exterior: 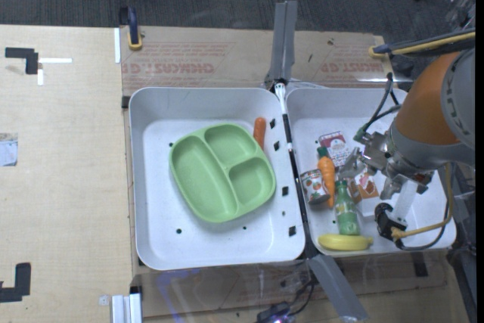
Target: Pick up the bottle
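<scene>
Grey arm with the orange band (427,106) up closest to the lens, leaning over the right-hand shallow white bin (306,125). Two-finger gripper (368,161) hanging low over the clutter there. Spread or pressed together? Can't tell from this angle, and nothing visibly pinched.

Small green see-through bottle (346,212) sitting near the front of that bin, apparently lying with its neck pointing away. Just beside the gripper, not under it. Yellow plastic banana (345,242) touching or nearly touching its base, orange toy carrot (327,172) and a little brown printed can (314,187) crowding the left side, and red-and-white snack packets (364,185) on the right.

Probably still lining up, so worth shifting toward the front and left until centred over the bottle's body — not the neck. Best to close across the narrow width, coming straight down to avoid nudging the banana or catching the carrot. Tight squeeze on both sides, and a round bottle likely to roll if clipped off-centre.
</scene>
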`<state>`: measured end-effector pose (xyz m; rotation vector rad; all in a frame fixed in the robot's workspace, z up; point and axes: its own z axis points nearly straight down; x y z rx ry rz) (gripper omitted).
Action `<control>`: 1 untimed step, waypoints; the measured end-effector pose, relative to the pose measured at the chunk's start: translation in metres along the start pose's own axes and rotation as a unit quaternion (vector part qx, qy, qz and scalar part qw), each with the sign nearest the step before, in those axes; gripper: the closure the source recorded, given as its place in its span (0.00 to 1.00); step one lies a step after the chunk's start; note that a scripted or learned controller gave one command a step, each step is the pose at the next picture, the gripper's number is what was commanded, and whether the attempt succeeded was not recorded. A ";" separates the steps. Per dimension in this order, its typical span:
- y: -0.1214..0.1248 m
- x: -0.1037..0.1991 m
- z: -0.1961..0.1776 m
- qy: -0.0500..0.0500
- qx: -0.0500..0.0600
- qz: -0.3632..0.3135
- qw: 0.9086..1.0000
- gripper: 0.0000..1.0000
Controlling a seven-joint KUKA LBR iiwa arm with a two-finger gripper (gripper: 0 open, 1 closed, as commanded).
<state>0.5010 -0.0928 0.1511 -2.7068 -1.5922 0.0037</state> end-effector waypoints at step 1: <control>-0.016 -0.020 0.059 0.000 0.000 -0.147 0.989 0.00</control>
